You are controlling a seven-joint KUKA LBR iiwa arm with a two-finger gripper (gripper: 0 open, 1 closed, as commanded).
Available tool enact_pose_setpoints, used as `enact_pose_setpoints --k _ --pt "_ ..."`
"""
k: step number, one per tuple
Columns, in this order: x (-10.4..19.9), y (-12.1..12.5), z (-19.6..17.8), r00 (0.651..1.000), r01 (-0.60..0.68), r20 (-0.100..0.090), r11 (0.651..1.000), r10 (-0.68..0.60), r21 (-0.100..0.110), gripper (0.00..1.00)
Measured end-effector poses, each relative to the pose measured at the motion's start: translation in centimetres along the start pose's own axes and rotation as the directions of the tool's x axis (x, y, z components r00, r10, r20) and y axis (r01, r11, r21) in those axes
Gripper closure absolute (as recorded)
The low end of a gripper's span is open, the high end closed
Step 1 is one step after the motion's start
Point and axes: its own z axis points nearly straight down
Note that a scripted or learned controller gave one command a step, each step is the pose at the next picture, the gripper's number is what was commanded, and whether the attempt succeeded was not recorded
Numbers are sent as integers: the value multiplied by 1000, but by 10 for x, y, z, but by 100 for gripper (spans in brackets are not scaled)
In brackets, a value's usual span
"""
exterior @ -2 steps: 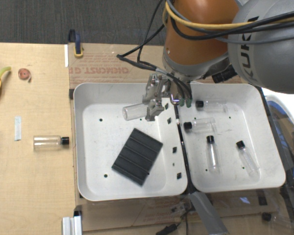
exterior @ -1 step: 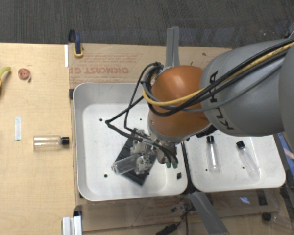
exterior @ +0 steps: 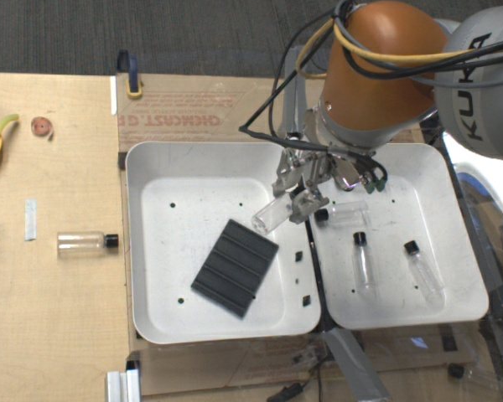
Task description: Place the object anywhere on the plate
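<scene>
Clear vial (exterior: pixel 270 215), a small see-through tube, hangs tilted just above and to the right of the black ridged plate (exterior: pixel 235 268). Its upper end appears pinched between the fingers of the gripper (exterior: pixel 298 203), which is clenched on it. The lower end points down towards the plate's top corner, near it but not touching.

The plate lies flat and askew in the left bin (exterior: pixel 151 224). Well to the right of the plate, across the ridge where the bins meet, two more capped vials (exterior: pixel 362 260) (exterior: pixel 422 268) lie in the right bin (exterior: pixel 453 216). A fourth (exterior: pixel 82 241) rests on the desk (exterior: pixel 59 308), far to the plate's left.

By its look the held vial is light, stiff and smooth-walled. It is probably plastic or thin glass, so it is likely slippery and could crack under a hard squeeze. A grip at one end leaves the tube free to pivot or slide out. A hold nearer the middle, across the round body, would be steadier.

Being round, it will tend to roll once let go. The plate's ridges run along its length and may catch it if the tube is laid along the grooves. It would best be lowered close to the plate's middle before release, since a drop from height could bounce it off into the bin.
</scene>
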Motion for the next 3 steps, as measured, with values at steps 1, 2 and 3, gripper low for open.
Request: enact_pose_setpoints --k 1,2,3 --pt "43 98 72 998 -68 -5 998 68 -1 100" --pt "-22 71 72 1000 -23 -3 1000 23 -1 100" --pt "11 156 134 999 53 -6 999 -53 -2 100"
